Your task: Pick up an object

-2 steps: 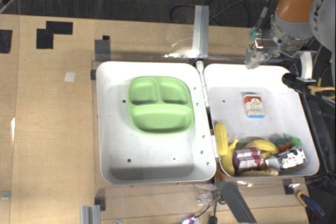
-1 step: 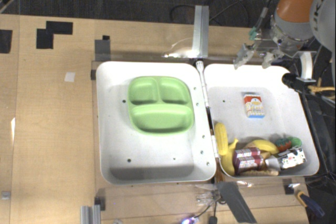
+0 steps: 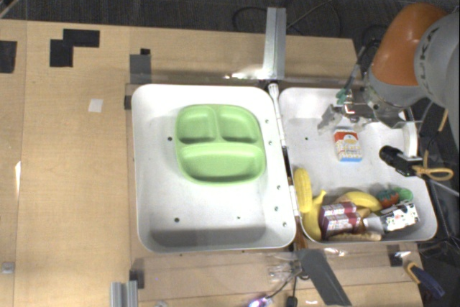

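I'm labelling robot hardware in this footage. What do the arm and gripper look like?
The arm is a rounded grey casing with a glossy orange band above the wrist. The gripper is a small metallic grey assembly with thin fingers and dark cabling nearby.

No readable text (small carton [image 3: 348, 145] print too blurred)
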Controlling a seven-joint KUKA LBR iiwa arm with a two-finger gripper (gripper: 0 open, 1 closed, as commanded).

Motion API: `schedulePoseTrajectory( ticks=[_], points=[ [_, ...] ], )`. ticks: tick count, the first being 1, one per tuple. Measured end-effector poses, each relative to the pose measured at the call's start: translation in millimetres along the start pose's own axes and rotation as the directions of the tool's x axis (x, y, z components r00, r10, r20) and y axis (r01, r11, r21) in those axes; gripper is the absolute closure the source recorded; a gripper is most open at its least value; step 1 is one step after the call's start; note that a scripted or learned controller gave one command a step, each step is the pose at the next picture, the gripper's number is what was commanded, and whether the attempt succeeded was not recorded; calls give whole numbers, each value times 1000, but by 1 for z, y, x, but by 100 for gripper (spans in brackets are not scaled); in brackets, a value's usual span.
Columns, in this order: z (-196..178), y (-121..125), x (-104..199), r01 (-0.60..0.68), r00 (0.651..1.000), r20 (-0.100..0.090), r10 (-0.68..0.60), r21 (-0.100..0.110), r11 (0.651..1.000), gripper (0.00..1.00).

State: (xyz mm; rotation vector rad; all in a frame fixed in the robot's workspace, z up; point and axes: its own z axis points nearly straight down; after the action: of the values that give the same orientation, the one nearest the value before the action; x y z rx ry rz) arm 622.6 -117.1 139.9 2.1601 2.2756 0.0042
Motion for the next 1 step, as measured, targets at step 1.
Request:
schedulePoseTrajectory(
  ticks=[1],
  points=[
    [27, -8, 30, 160, 987, -1, -160, -2, 987, 0]
  ],
)
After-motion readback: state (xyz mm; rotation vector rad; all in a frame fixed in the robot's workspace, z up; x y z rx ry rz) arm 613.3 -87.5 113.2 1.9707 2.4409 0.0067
